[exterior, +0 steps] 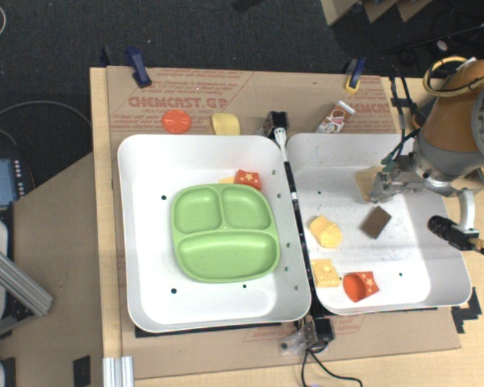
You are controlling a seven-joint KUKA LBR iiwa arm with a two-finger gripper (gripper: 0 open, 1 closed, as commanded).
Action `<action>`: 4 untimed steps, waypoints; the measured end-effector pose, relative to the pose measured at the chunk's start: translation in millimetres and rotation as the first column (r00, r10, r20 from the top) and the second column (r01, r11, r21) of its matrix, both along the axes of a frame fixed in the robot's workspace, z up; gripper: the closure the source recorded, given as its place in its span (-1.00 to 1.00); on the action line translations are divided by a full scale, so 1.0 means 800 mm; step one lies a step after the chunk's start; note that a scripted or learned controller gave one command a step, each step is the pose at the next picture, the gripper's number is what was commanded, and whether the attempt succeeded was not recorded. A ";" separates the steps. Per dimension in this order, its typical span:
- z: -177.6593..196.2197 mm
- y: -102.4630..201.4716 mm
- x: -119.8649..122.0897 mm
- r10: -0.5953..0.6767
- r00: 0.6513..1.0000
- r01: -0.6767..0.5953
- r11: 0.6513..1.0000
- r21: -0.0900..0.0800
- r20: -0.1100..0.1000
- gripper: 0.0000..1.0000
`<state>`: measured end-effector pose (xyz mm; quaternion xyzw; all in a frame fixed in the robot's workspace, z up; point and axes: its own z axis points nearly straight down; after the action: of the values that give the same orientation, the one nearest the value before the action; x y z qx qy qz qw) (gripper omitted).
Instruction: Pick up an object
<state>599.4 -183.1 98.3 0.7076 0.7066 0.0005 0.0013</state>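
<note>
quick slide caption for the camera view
KUKA gripper above right bin near brown block; green tray in left bin.

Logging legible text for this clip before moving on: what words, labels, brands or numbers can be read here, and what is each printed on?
"CHEMCAST G.P" in red, repeated: on the brown board under the bins.
Smaller red lines beside it, and along the board's front edge: too blurred to read.
Red and white packet behind the right bin: print too small to read.
Red pieces' pale marks: unreadable.
</note>
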 end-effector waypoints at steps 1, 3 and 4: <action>-0.001 0.000 0.000 0.000 1.000 0.000 1.000 0.000 -0.001 -1.00; -0.004 0.031 -0.051 0.000 1.000 0.000 1.000 0.001 -0.002 1.00; 0.116 0.140 0.007 0.012 1.000 -0.012 1.000 0.002 0.011 1.00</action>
<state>605.0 -70.9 191.4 0.7033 0.7109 0.0050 0.0045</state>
